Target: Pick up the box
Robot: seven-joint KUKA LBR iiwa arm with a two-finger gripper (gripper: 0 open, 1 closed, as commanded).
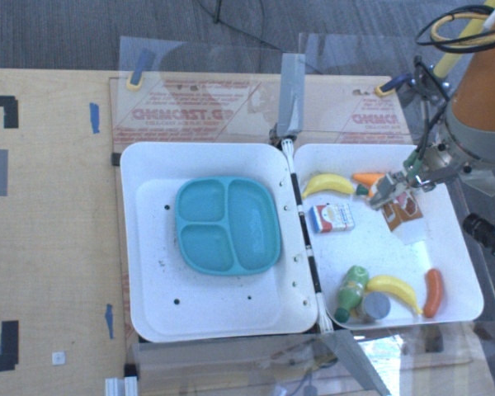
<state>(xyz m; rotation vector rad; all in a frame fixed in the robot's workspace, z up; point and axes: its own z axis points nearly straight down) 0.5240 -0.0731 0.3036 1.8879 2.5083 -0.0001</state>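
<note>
Pincer first: it's low in the right bin, but whether it's open or closed I can't tell from this angle. Near edge, a green bottle, a banana and a sausage. Further back sits the box, just left of the pincer and apart from it. Looks like the approach step; next it needs to shift left over the box and descend.

a teal plate with three compartments lies in the left bin. in the right bin are a banana beside a carrot, a brown packet, a green bottle, a second banana and a sausage.
</note>
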